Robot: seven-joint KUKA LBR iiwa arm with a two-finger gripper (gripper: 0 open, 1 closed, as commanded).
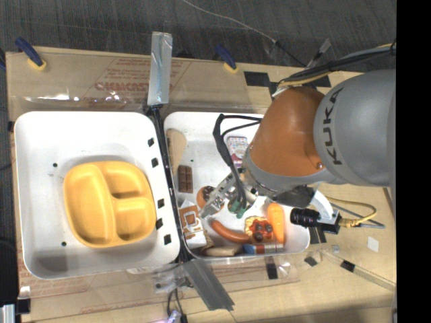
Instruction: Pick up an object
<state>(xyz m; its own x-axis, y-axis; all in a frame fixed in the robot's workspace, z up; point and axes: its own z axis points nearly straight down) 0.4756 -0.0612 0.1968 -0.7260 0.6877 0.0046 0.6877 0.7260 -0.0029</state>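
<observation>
My gripper [224, 198] hangs low over the middle of the right bin [202, 128], under the orange wrist band. It is just above a cluster of toy foods. A brown sausage [229, 232] lies below it, with a pizza slice [258, 229] and an orange carrot [276, 222] to the right. A small orange piece [204, 196] sits right beside the gripper's left side. A teal bit [236, 208] shows at the gripper's tip; I cannot tell what it belongs to.
The left bin [40, 140] holds a yellow divided plate [108, 202]. In the right bin there are also a chocolate bar [185, 177], a tan wooden piece [176, 144], a waffle-like square [190, 221], a printed card [238, 144] and a blue-tipped stick [264, 248]. The arm covers the bin's right half.
</observation>
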